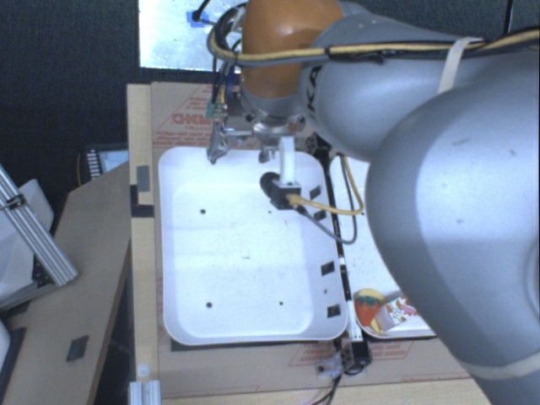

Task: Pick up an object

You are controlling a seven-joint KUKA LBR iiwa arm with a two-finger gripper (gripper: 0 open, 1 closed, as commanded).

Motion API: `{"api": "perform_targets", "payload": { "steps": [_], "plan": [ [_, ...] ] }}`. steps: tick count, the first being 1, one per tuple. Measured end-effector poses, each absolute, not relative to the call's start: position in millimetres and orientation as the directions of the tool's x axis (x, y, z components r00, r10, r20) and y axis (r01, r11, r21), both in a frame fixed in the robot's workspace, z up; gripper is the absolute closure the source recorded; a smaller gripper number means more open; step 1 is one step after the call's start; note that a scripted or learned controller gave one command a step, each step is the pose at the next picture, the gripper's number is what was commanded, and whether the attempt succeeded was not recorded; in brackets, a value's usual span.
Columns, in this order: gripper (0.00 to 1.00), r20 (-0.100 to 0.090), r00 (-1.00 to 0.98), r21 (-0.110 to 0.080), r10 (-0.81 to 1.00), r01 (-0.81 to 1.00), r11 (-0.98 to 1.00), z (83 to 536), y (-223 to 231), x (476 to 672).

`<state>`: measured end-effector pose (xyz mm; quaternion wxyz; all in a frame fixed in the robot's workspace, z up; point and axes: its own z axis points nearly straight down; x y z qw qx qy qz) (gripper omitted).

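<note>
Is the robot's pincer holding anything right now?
It cannot be told. The pincer hangs over the far edge of the left shallow white plastic bin, and no object shows in it. The orange and white packet lies apart in the right bin.

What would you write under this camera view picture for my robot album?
Grey arm hangs its pincer over the left white bin; a colourful object waits in the right one.

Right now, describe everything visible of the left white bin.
The left white bin is a shallow tray with rounded corners, plastic by its look, smooth and glossy. Its floor shows a few small dark dots. It lies flat on the brown cardboard-like board, beside the right bin along a clipped seam. The gripper hangs over its far edge.
</note>
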<state>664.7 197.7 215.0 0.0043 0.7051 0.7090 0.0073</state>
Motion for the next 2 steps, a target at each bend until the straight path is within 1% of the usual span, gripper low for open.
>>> {"api": "perform_targets", "payload": {
  "steps": [1,2],
  "plan": [
    [0.00,0.001,-0.004,0.002,1.000,1.000,0.004,250.3,235.2,668.8],
    [0.00,-0.004,0.003,-0.008,1.000,1.000,-0.003,155.1,192.0,667.1]
  ]
}}
